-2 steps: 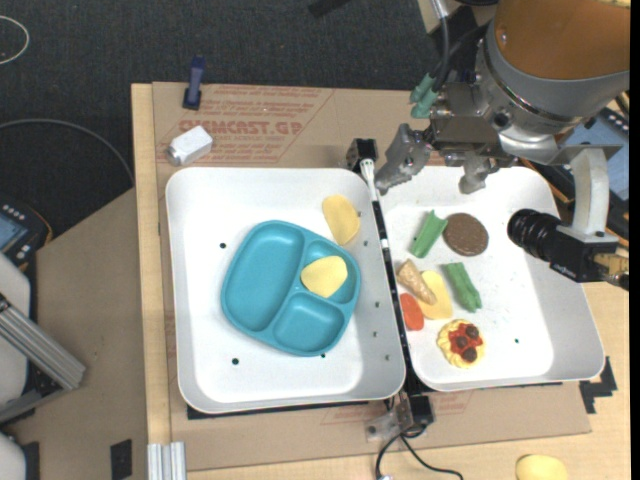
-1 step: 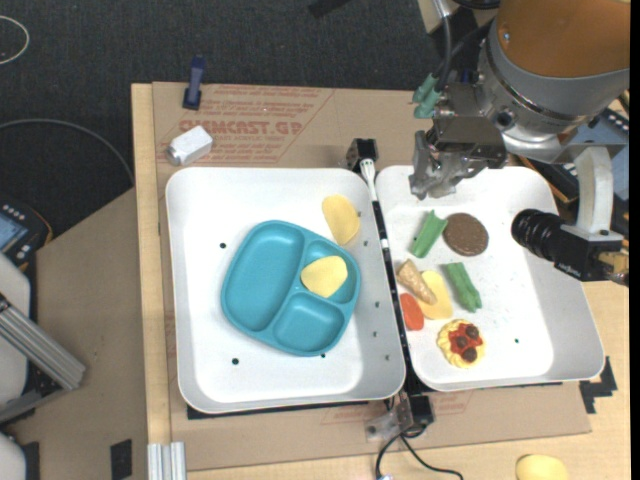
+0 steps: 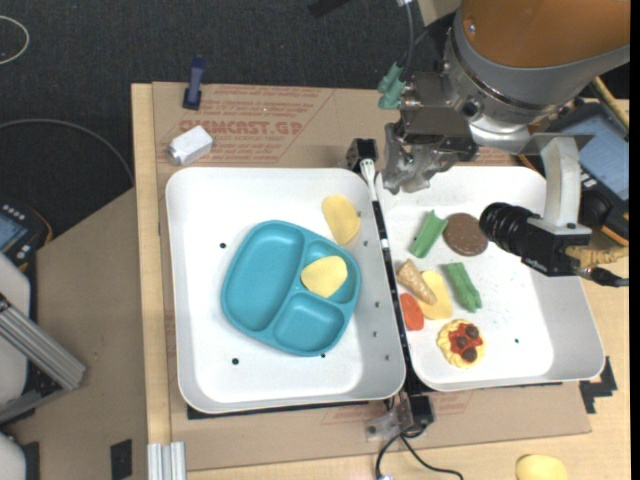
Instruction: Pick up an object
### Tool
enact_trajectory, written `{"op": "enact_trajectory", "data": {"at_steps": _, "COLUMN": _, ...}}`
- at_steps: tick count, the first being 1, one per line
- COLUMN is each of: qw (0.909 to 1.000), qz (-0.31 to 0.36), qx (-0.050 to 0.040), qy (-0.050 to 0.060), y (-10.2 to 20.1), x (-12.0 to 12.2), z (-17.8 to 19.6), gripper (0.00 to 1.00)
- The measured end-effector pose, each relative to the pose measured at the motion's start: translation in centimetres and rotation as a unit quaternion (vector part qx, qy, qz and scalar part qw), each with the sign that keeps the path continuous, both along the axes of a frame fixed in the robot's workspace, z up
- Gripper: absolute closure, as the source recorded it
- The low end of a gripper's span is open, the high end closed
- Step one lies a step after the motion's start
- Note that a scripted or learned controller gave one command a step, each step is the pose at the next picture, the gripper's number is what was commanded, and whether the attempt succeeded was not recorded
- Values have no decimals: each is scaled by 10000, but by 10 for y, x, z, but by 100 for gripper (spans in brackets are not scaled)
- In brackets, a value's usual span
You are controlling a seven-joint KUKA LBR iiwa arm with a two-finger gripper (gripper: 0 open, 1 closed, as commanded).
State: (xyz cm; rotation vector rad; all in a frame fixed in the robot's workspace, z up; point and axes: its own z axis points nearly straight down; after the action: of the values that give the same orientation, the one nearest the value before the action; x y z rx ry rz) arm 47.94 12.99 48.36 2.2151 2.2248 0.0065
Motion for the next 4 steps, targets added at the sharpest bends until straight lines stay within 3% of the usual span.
{"op": "enact_trajectory", "data": {"at_steps": 1, "qw": 10000, "qz": -49, "qx": -7, "qy": -9, "y": -47, "x": 0, "z": 23, "gripper": 100}}
{"op": "enact_trajectory", "data": {"at_steps": 2, "qw": 9999, "qz": -46, "qx": -25, "qy": 116, "y": -72, "x": -2, "z": -162, "gripper": 100}}
{"op": "enact_trajectory", "data": {"at_steps": 3, "qw": 10000, "qz": 3, "qx": 4, "qy": -16, "y": -36, "x": 0, "z": -95, "gripper": 100}}
{"op": "enact_trajectory", "data": {"at_steps": 4, "qw": 10000, "qz": 6, "qx": 6, "qy": -5, "y": 10, "x": 0, "z": -59, "gripper": 100}}
